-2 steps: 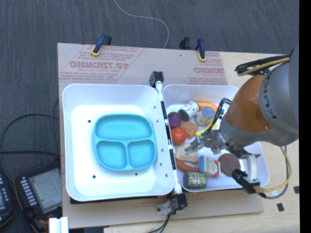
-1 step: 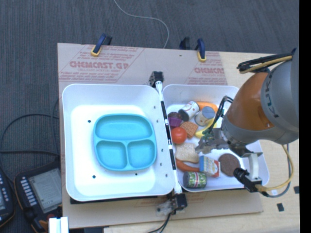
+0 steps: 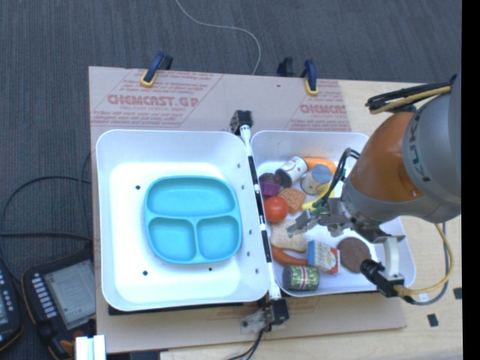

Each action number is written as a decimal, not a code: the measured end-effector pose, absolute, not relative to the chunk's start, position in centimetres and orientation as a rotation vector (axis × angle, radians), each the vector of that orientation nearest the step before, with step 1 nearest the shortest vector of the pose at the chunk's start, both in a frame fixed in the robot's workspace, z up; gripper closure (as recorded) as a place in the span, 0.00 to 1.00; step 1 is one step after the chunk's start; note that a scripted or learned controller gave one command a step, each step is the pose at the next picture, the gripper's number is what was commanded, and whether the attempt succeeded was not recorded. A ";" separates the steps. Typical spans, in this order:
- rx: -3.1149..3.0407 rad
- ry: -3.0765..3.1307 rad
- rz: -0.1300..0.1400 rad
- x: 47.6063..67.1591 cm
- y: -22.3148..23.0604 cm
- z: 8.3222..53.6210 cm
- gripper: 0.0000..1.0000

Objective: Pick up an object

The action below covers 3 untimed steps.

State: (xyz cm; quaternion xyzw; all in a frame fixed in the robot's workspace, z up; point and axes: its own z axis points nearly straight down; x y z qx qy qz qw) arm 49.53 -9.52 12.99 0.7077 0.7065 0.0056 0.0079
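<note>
The right bin (image 3: 390, 276) holds a pile of toy food: a red tomato (image 3: 275, 208), a tan cracker (image 3: 292, 199), a purple piece (image 3: 268, 184), an orange piece (image 3: 322, 163), a small grey-topped can (image 3: 321, 175), a bread slice (image 3: 286, 239), a carrot (image 3: 289, 256), a green can (image 3: 301, 277), a colourful carton (image 3: 323, 255) and a brown disc (image 3: 352, 252). My gripper (image 3: 302, 223) hangs low over the middle of this bin, just right of the tomato and above the bread slice. The arm's body hides the bin's right part.
The left bin (image 3: 120, 163) holds a light blue divided plate (image 3: 193, 218). A black divider with a clamp (image 3: 241, 120) runs between the bins. Cables trail off the bench at the bottom right and the far side.
</note>
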 end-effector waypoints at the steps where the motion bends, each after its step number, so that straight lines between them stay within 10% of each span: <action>1: 2.218 2.217 0.010 48.7 -9.4 8.9 0.00; 2: 2.214 2.208 0.014 48.9 -9.6 10.1 1.00; 3: 2.218 2.221 0.001 55.7 -5.9 21.5 1.00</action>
